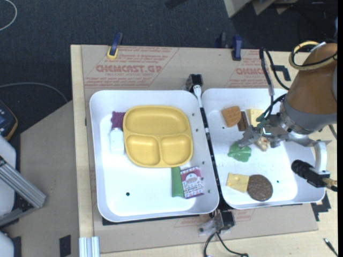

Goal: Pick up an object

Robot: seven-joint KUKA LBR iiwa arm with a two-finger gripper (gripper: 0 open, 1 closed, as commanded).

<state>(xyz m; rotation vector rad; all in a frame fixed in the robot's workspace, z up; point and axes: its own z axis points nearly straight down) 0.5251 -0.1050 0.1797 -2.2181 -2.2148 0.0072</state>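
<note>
Front of surface [161,234]: bare board, cable clips at its edge.
Right bin [284,194], near end: brown disc [260,187] touching a yellow wedge [238,182].
Left bin [107,197], near end: green card [177,182] beside a red-patterned packet [192,181].
Left bin, middle: yellow three-part plate [158,134]; beside it a white bottle [116,141] and a purple item [117,118].
Right bin, middle: green lump [240,153], the likeliest pick. End effector [256,138] hangs just above and beside it; whether its fingers are apart or together cannot be told.
Right bin, far end: tan block [231,116], dark bar [242,122], yellow piece [254,115], close together.
Handling note: centre over the green lump, well clear of the far cluster, descend straight, close on its narrow sides, and lift only once it sits between the fingers.
</note>
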